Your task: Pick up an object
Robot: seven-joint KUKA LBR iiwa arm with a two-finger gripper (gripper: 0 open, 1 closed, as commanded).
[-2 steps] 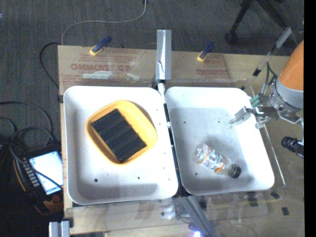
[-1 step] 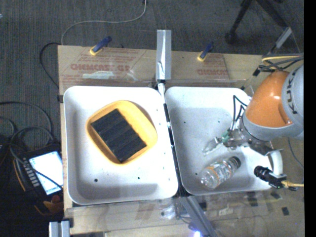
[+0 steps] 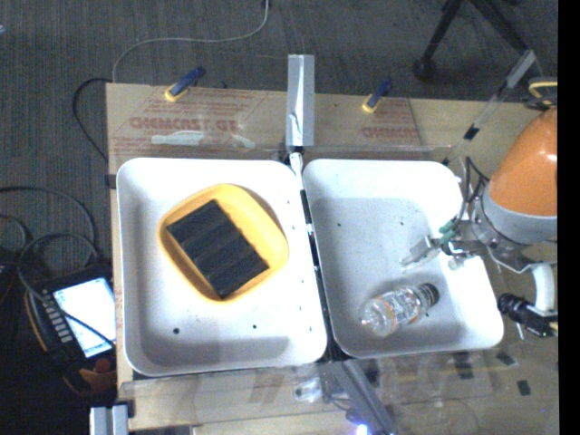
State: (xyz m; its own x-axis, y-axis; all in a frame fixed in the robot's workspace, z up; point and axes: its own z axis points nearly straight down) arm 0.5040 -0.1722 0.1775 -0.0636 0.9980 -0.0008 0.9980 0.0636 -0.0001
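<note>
Fingers of the gripper appear parted and hold nothing, poised over the right bin. Clear plastic bottle lies on that bin's floor, near but apart. Pickup not yet done.

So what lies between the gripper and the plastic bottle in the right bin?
In the camera view, bare white bin floor. The gripper sits above and slightly right of the plastic bottle, lying near the right bin's front wall.
</note>
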